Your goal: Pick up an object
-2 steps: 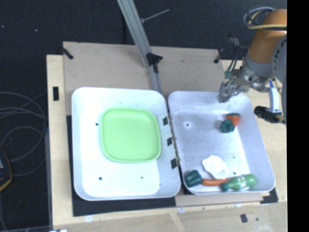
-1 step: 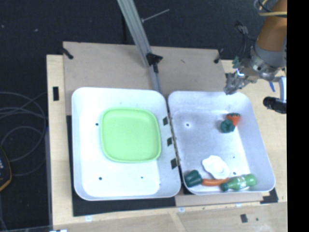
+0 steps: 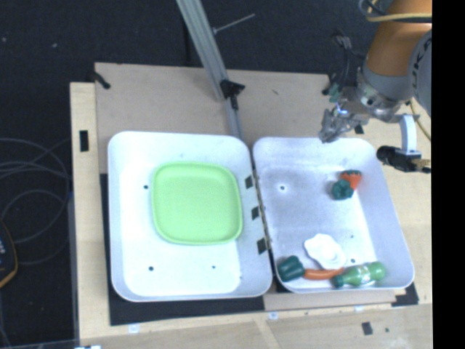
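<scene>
My gripper point(image 3: 333, 131) hangs over the far rim of the right bin point(image 3: 305, 202), with its fingers close together and nothing between them. Below it in the bin lie a small dark green object with an orange piece point(image 3: 346, 185) against its far side. Near the front edge sit a white object point(image 3: 324, 251), a dark green block point(image 3: 289, 268), an orange stick point(image 3: 321, 273) and a light green bottle point(image 3: 360, 274). All of these lie apart from the gripper.
The left bin point(image 3: 131, 209) holds a light green square plate point(image 3: 196, 202). A grey metal pole point(image 3: 207, 42) slants up from between the bins at the back. The arm's orange band point(image 3: 403, 6) is at the top right.
</scene>
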Robot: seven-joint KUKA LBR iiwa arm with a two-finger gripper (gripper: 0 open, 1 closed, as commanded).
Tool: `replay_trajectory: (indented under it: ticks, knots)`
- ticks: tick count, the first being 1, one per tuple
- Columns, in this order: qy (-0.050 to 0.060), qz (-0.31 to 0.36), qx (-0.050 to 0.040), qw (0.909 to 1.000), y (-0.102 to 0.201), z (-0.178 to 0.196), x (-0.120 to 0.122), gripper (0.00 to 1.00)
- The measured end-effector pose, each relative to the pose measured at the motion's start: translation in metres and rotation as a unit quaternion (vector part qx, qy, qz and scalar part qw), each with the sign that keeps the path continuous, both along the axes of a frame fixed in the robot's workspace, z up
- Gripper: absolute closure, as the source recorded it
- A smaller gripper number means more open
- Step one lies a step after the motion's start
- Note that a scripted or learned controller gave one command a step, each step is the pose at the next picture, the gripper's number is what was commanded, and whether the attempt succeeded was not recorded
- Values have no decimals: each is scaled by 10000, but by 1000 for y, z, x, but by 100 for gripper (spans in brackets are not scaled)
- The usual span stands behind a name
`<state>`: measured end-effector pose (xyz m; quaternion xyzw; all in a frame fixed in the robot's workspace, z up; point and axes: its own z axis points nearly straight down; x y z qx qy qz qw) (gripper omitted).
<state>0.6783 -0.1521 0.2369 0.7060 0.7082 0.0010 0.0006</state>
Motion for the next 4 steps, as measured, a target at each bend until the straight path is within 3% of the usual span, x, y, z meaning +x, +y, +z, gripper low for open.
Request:
replay_trajectory:
  ticks: [1, 3, 4]
  knots:
    - [0, 3, 2, 10000, 55, 10, -7, 100]
    - [9, 1, 1, 10000, 161, 10, -46, 100]
    - [7, 0, 3, 10000, 206, 15, -51, 100]
